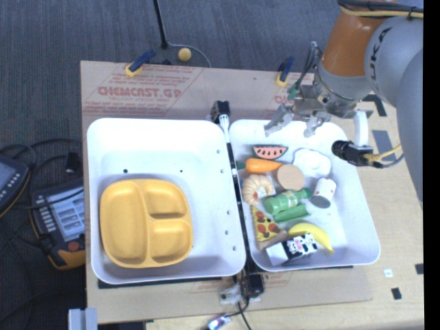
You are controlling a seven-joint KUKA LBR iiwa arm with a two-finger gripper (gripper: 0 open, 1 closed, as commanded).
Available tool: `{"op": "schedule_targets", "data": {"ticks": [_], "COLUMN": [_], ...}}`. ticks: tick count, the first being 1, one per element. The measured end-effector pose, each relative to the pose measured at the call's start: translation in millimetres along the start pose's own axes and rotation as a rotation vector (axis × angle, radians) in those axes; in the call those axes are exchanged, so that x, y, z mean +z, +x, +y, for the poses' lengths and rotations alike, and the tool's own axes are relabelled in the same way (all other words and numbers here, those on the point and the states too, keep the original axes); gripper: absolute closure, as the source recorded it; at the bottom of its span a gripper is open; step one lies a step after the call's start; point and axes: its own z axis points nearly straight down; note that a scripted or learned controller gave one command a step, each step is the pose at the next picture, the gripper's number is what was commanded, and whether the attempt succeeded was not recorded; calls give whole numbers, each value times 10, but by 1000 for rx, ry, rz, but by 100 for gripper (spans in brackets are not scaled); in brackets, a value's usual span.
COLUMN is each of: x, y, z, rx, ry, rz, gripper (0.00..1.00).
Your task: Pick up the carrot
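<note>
The carrot [263,166] is orange with a green tip and lies on its side in the right bin [357,205], near that bin's left wall, just below a watermelon slice [269,151]. My gripper [297,123] hovers over the back edge of the right bin, up and to the right of the carrot and apart from it. Its two grey fingers [278,121] are spread open with nothing between them.
The right bin also holds a croissant [255,188], a brown disc [291,178], a white lump [313,161], a green bottle [287,202], a pizza slice [263,224], a banana [313,234] and a small cup [323,190]. A yellow divided plate [145,221] lies in the left bin [158,139].
</note>
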Motion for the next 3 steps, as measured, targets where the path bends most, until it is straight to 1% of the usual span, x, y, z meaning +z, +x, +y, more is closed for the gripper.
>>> {"op": "schedule_targets", "data": {"ticks": [1,2,3], "x": [1254,1317,1317], "y": [-18,-53,-112], "z": [-221,-628,-1156], "rx": [285,318,439], "ry": [3,-20,-24], "rz": [2,-1,0], "gripper": [0,0,0]}}
